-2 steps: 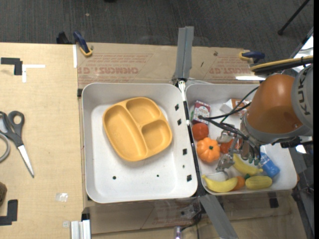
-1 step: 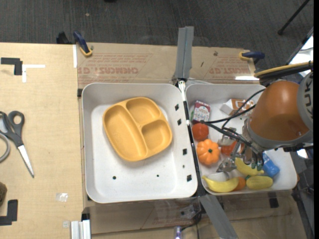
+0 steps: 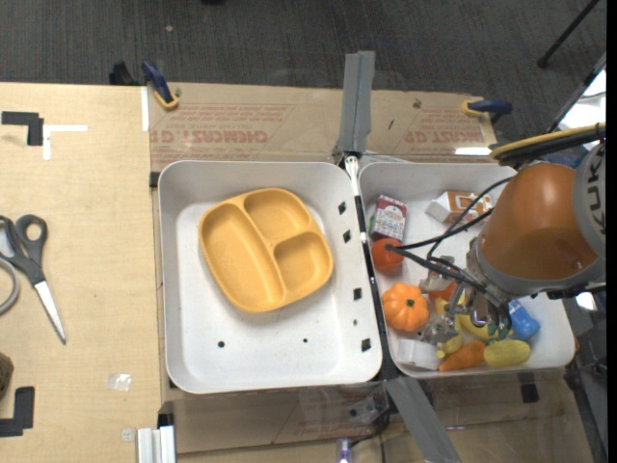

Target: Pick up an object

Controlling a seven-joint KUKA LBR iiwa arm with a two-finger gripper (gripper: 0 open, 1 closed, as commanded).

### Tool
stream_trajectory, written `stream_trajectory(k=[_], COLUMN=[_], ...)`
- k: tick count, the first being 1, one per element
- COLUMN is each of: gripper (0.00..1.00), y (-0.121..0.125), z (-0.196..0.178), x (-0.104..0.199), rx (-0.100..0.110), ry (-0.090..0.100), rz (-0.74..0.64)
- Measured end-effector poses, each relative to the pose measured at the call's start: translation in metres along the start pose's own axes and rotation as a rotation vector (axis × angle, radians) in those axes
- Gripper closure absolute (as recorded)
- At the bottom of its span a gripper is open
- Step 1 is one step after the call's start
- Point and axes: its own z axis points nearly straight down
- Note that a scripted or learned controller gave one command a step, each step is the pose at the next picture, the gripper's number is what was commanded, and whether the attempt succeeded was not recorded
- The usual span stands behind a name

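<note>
At the lower right of the frame you see the arm reaching over the right-hand bin, its orange band filling much of that bin's right half. The pincer hangs low among the clutter near the bin's lower edge; you cannot tell whether it is spread or pinching anything, because cables and toys crowd around it. Just left of it sits a small orange pumpkin, with a red tomato-like piece above that, near the bin's left wall. Below the pincer lie an orange carrot shape and a yellow lemon-like piece, with a blue item just right of the pincer. A small pink-and-green packet lies in the upper left of this bin. In the left-hand bin you see a yellow divided plate, lying flat. On the worktop at the far left, scissors lie well apart from both bins
</note>
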Motion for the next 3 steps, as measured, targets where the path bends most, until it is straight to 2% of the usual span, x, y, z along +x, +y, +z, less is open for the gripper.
stream_trajectory(k=[1,2,3], gripper=[0.0,0.0,0.0], y=[0.01,0.005,0.003], z=[0.01,0.008,0.009], x=[-0.067,-0.018,-0.035], rx=[0.0,0.002,0.001], ry=[0.034,0.034,0.034], rz=[0.032,0.153,0.045])
